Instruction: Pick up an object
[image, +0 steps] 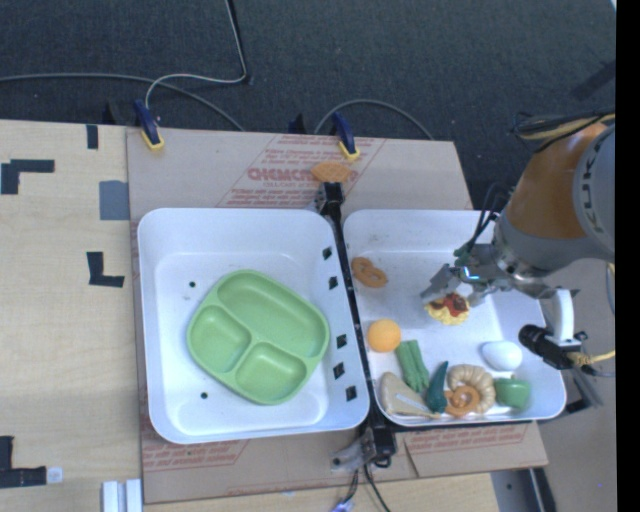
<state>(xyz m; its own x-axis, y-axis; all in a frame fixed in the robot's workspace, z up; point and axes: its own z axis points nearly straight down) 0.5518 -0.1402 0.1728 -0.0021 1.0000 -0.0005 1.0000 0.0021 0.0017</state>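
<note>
Yellow and red, a small lumpy toy food piece (449, 309) lies in the right shallow white bin (400, 225), directly under the claw (455, 283) of the grey, orange-banded arm. The claw's fingers look spread, tips at or just above the piece; whether they touch it I cannot tell. Closing off-centre could squeeze the lumpy piece sideways out of the grip. The orange ball (384, 335) sits well clear.
</note>
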